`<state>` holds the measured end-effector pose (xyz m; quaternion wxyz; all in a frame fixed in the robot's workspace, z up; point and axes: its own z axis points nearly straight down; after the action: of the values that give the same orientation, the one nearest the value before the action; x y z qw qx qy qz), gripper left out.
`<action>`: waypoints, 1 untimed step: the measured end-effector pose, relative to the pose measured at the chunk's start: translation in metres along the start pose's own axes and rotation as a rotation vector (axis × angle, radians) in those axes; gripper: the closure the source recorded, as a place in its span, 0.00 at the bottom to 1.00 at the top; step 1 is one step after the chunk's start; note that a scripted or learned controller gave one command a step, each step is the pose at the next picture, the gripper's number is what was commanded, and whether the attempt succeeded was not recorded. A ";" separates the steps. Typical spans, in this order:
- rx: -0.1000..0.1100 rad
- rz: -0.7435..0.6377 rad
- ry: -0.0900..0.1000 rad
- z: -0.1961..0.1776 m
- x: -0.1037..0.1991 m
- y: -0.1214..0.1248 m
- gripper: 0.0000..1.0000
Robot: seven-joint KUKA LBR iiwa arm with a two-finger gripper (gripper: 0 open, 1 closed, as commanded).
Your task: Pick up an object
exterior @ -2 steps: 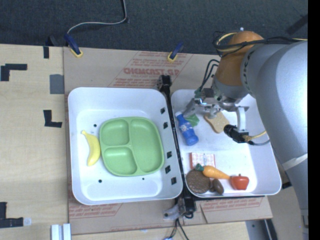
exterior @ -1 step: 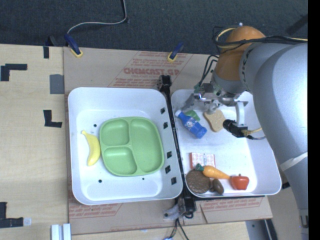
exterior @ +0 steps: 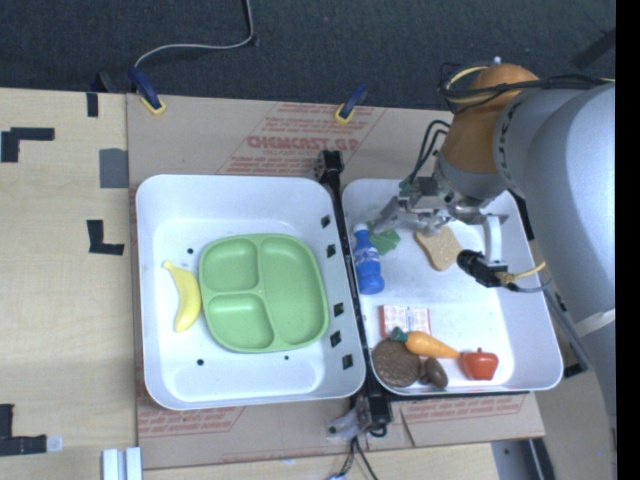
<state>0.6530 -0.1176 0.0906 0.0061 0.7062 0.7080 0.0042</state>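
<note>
My gripper [exterior: 412, 218] hangs low over the back of the right bin [exterior: 520, 318]. Just left of it lie a small green item [exterior: 386, 238] and a blue bottle [exterior: 367, 261], the bottle against the bin's left wall. A tan slice of toast [exterior: 438, 249] rests just right of and below the gripper. At the bin's front are a red and white packet [exterior: 405, 319], a carrot [exterior: 432, 345], a red fruit [exterior: 481, 364] and a brown round cookie [exterior: 397, 363]. I see nothing held.
The left bin [exterior: 160, 348] holds a green divided plate [exterior: 265, 291] with a yellow banana [exterior: 185, 296] beside it on the left. A black clip divider [exterior: 335, 228] runs between the bins. The grey arm [exterior: 560, 198] covers the right bin's far right side.
</note>
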 end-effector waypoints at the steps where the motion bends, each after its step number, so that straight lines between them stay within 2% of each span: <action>1: 0.004 0.002 -0.005 0.001 0.019 0.018 0.00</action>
<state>0.6713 -0.0985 0.0903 0.0065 0.7069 0.7073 0.0012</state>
